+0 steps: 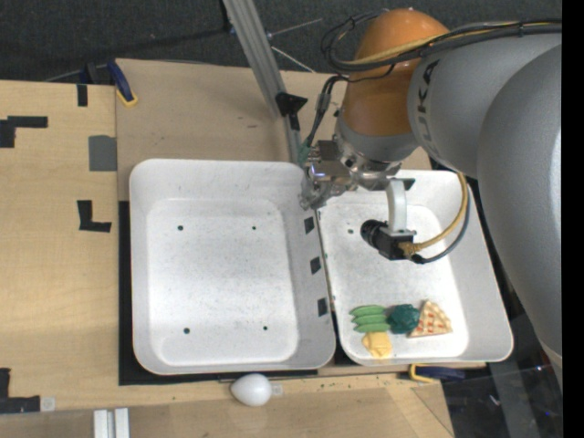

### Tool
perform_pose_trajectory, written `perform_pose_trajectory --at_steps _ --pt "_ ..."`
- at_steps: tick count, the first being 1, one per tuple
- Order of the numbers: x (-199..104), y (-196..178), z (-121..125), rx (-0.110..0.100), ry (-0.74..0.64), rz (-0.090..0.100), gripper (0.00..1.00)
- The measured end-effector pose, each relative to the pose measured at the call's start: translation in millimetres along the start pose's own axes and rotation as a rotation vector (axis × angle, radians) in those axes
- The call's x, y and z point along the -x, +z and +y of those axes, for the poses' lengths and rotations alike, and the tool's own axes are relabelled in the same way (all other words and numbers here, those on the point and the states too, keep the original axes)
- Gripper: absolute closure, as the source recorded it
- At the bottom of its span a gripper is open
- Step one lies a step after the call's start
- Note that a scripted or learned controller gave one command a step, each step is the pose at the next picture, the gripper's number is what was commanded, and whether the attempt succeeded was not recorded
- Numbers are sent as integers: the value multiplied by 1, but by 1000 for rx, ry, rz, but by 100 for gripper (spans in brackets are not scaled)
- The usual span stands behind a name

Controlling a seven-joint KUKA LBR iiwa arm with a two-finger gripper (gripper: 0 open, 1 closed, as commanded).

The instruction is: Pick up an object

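Note:
My gripper (318,186) hangs under the orange wrist band at the far left corner of the right bin (484,336), close to the wall shared with the left bin (146,245). At the right bin's near end lie a green pea pod (369,316), a dark green toy (401,318), a pizza slice (432,320) and a yellow toy (378,343), packed close together. The gripper is well behind them, and I see nothing held in it.
A white egg (252,390) lies on the bench in front of the left bin, outside both bins. A grey metal bar (260,53) slants down from the top to the bins' back edge. The arm covers the upper right.

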State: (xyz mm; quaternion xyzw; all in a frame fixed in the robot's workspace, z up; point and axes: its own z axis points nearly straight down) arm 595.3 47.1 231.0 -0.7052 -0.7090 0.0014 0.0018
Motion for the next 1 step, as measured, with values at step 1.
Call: perform_pose_trajectory --at_steps 1 --pt "-52 3 -38 -1 -1 0 100"
